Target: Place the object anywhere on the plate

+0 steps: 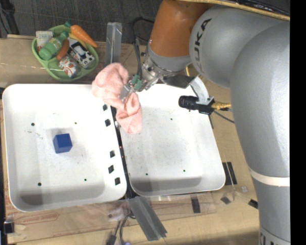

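Note:
A pink cloth hangs bunched over the divide between the two bins, near their far edge. My gripper is shut on it, its metal fingers pinching the cloth's middle, so one lobe bulges up to the left and another droops down to about. The arm's orange band and grey wrist reach in from the upper right. A green plate-like bowl sits beyond the left bin's far edge, to the left of the cloth.
A small blue cube lies in the left bin. The green bowl holds toy food, including a carrot. The right bin lies under the arm. A black cable fitting sticks out beside the wrist.

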